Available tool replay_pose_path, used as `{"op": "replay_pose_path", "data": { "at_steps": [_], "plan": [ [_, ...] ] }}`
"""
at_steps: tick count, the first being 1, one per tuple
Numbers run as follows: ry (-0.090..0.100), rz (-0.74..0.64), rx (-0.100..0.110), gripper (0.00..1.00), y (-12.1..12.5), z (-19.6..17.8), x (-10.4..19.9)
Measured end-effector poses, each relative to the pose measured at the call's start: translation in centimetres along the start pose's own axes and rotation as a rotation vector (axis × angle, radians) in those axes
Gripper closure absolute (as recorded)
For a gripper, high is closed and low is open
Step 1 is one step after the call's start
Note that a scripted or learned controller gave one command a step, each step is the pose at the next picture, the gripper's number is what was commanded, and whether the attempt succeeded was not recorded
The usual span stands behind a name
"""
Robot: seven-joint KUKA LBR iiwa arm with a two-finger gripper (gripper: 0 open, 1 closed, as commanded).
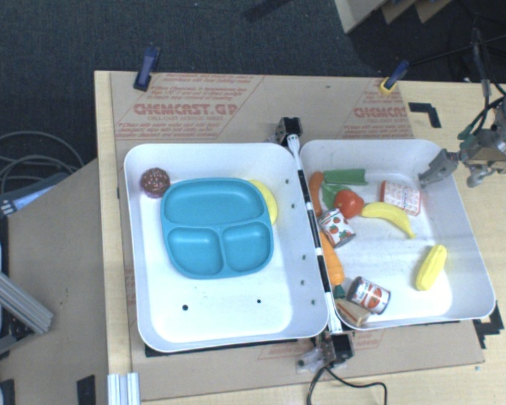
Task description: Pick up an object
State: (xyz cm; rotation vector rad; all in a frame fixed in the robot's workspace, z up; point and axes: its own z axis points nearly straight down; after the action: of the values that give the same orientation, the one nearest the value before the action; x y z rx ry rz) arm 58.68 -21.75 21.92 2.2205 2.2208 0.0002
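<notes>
My gripper [453, 174] hangs over the far right corner of the right bin [476, 268], open, with nothing between its fingers [433, 169]. Just left of it lies a pink-and-white packet [401, 196]. A banana [388, 218], a red tomato [348, 202], a green piece [344, 176] and a small carton [337, 229] lie in the bin's far left part. A yellow oblong piece [430, 267] rests toward the right. A can [369, 294] lies near the front edge, beside an orange carrot [331, 260].
The left bin [152, 310] holds a blue divided plate [218, 226], a yellow piece [270, 201] tucked behind its right rim, and a brown ball [154, 181] in the far left corner. A raised divider [308, 218] separates the bins.
</notes>
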Motion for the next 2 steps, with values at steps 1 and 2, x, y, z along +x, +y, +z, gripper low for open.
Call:
{"op": "replay_pose_path", "data": {
  "at_steps": [1,2],
  "plan": [
    [0.002,0.0,0.003,0.0,-0.5,12.7,2.2],
    [0.0,-0.001,-0.001,1.0,-0.4,11.6,2.1]
  ]
}}
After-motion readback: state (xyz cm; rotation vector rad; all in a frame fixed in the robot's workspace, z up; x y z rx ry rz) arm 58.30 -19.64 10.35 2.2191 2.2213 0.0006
